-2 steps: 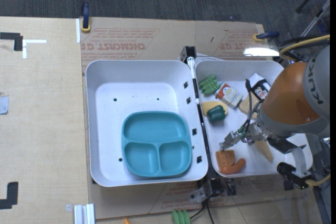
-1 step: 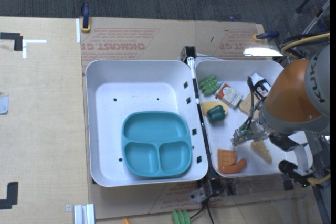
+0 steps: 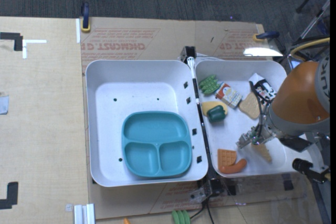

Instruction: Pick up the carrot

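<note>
Orange and rounded, the carrot (image 3: 233, 166) lies near the front edge of the right bin (image 3: 278, 165), just beside and touching a small waffle-patterned square (image 3: 227, 156) that sits at its rear left. Over the same bin the grey arm with its orange band (image 3: 299, 94) reaches in from the right, and its end effector (image 3: 251, 138) hangs low a little to the right of the waffle and behind the carrot, apart from it; whether its tips are spread or closed cannot be told from this angle. A pale wedge (image 3: 264, 153) lies just under the end effector's right side. Further back in that bin are a green pepper with a yellow piece (image 3: 216, 112), a bunch of green pods (image 3: 209, 84), a small carton (image 3: 229, 95) and a slice of bread (image 3: 250, 106). The left bin (image 3: 105, 81) holds a teal divided plate (image 3: 157, 143). Both bins stand on the cardboard-covered bench (image 3: 42, 128).
</note>
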`<act>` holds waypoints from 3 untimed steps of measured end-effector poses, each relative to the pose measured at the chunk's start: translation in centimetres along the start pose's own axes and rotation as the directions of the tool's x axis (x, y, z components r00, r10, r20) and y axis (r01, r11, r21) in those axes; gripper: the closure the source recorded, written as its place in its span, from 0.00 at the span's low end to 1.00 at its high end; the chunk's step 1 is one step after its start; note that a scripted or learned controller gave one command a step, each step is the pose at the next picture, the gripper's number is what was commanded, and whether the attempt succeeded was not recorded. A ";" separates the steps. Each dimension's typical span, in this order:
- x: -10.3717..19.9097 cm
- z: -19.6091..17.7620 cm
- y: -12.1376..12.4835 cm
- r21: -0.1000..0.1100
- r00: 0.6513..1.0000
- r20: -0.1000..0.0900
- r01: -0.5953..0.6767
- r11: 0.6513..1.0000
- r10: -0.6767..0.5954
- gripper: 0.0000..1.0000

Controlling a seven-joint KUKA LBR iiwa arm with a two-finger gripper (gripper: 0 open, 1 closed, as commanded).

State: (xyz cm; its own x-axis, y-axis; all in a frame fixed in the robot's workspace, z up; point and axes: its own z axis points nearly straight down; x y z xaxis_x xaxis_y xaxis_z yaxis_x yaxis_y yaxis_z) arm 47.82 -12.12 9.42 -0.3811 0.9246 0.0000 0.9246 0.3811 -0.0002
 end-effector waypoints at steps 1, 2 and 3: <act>0.0 0.0 0.0 0.000 1.000 0.000 0.000 1.000 0.000 0.00; -4.3 -10.4 1.6 -0.002 0.956 0.006 0.293 0.956 -0.292 0.00; -8.1 0.2 -0.2 -0.002 0.932 0.005 0.362 0.932 -0.362 0.00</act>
State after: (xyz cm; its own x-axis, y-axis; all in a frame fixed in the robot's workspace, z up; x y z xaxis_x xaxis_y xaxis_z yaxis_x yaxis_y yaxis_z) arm 50.77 -19.71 9.20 -0.6902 0.7236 -0.0046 0.7236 0.6902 0.0014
